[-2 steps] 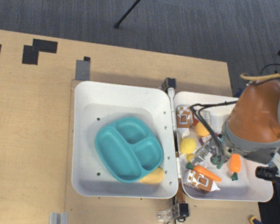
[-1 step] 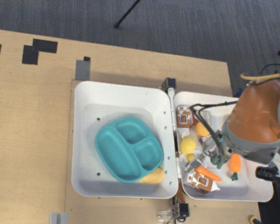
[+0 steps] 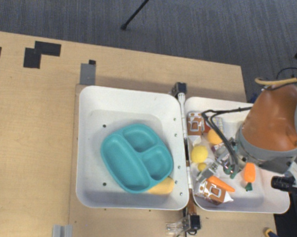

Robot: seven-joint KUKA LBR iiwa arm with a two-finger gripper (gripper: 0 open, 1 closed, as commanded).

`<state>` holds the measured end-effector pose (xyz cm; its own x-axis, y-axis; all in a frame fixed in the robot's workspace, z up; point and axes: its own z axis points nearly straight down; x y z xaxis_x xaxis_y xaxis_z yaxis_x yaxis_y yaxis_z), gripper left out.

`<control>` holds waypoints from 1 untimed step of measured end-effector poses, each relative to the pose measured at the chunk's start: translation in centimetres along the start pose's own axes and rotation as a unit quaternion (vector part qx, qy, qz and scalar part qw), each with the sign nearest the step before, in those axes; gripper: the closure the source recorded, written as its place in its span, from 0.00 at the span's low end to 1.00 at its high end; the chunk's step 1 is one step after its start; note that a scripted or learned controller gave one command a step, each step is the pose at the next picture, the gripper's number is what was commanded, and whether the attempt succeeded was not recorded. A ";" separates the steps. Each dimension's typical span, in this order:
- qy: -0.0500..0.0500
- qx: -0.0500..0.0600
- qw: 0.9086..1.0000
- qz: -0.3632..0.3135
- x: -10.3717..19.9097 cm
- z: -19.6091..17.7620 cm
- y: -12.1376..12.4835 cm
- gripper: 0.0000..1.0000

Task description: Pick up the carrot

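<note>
The carrot (image 3: pixel 249 172) is a short orange piece with a green tip pointing toward the front. It lies in the right bin (image 3: pixel 265 205), near the middle. My gripper (image 3: pixel 227 162) hangs low over the same bin, just left of the carrot, below the arm's orange band (image 3: pixel 272 121). The arm's bulk hides the back right part of this bin. Nothing is visibly held by the gripper.
Left of the gripper lie a yellow lemon (image 3: pixel 199 154), another yellow piece (image 3: pixel 215 138), a brown packet (image 3: pixel 195 123) and an orange-and-white box (image 3: pixel 213 190). The left bin (image 3: pixel 92 136) holds a teal divided plate (image 3: pixel 137 158) with a yellow item (image 3: pixel 162 187) at its front edge.
</note>
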<state>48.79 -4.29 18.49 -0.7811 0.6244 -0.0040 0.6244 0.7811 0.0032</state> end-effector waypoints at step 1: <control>0.001 -0.004 0.993 0.116 -2.7 6.9 -2.9 0.00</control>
<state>49.14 -8.28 11.56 -0.6156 0.7881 0.0007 0.7880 0.6156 0.0117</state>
